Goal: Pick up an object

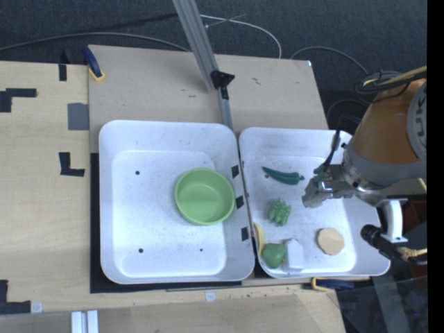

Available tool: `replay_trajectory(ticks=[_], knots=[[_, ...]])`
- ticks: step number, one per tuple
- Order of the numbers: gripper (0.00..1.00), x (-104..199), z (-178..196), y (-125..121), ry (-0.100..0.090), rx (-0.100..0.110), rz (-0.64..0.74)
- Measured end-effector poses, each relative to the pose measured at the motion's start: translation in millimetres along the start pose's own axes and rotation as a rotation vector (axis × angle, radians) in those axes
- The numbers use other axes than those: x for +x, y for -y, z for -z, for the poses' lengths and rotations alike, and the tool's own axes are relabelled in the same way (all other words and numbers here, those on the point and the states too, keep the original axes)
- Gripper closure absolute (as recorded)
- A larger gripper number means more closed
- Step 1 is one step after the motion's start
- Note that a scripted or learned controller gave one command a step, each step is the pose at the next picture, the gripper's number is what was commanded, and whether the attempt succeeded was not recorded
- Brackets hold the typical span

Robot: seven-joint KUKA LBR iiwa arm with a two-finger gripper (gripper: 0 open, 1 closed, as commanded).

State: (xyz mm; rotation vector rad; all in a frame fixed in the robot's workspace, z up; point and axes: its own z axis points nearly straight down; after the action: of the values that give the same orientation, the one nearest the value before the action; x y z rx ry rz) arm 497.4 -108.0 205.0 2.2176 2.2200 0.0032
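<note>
In the right bin [277, 139] lie a dark green pepper-like piece [282, 176], a small green bumpy piece [279, 212], a green rounded piece [273, 254] beside a white block [293, 253], and a tan round disc [330, 241]. My gripper [316, 193] hangs over the right bin, to the right of the pepper-like piece and above the tan disc. Nothing shows between its fingers.
The left bin [125, 186] holds a light green bowl [204, 196]. A grey pole [198, 37] slants down to the divide between the bins. The arm's orange and grey body [392, 144] covers the right bin's right edge. Cables run behind the bench.
</note>
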Motion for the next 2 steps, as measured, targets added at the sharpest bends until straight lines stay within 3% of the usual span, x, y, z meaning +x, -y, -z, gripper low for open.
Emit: replay_trajectory(ticks=[2], knots=[[1.00, 2, 70, -2, -0.001, 0.003, 0.000]])
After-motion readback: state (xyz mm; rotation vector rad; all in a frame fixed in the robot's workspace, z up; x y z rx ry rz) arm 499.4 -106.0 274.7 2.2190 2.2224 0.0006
